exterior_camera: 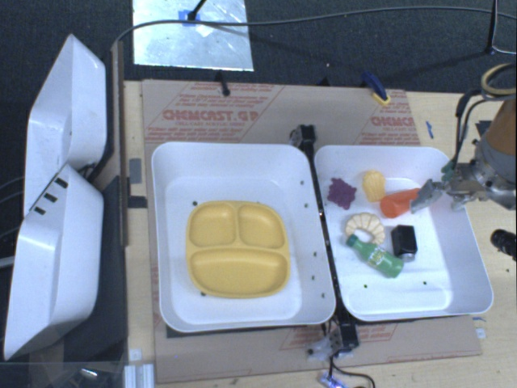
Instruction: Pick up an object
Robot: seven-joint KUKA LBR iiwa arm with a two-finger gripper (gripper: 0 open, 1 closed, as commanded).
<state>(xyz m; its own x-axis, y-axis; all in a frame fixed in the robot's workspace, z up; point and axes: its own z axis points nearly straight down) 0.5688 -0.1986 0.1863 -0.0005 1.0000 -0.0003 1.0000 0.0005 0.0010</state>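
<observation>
Where the arm (494,148) reaches in over the right edge of the right bin (464,293), we see its tool (428,194) hanging low above the bin's upper right part, its tip beside the orange carrot (397,204). We cannot tell whether the tool is open or closed, and we see nothing clearly held in it.

The right bin carries all the small things. A purple bunch of grapes (342,191) lies near its upper left corner, with a yellow piece of toy food (372,185) just to the right of it. The carrot lies right of that yellow piece, toward the bin's right edge. Near the middle of the bin a pale croissant (366,226) rests against the neck of a green bottle (376,258), which lies on its side pointing toward the lower right. A small black block (404,241) sits just beside the bottle, on its upper right.

The left bin (174,297) holds a yellow divided plate (238,247), lying flat near its centre. Both bins rest side by side on the tabletop (420,107).
</observation>
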